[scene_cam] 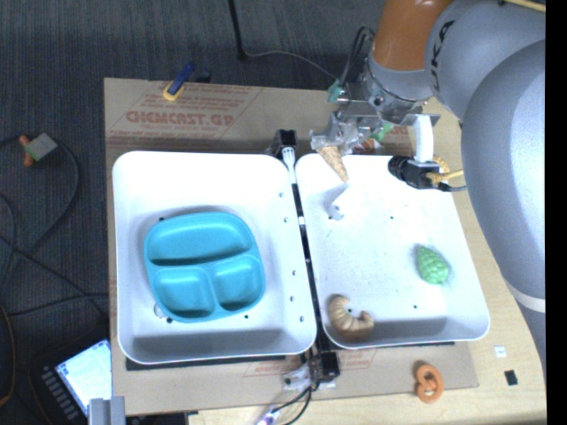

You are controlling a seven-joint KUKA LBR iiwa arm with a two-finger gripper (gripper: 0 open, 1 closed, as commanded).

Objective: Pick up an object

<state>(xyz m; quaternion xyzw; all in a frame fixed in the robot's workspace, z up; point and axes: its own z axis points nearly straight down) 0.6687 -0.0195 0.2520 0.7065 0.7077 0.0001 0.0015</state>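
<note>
Gripper (pixel 337 145): up over the far left corner of the right bin (pixel 461 326), clamped on the wide end of the tan cone (pixel 337 166).
Tan cone: hanging tip-down and tilted, clear of the bin floor, with its small shadow on the white below!
Green lump (pixel 432 264): on the right bin's floor, near the right wall.
Curled tan piece (pixel 350 317): near-left corner of that bin.
Left bin (pixel 133 237): holds a blue divided tray (pixel 204 264).
</note>
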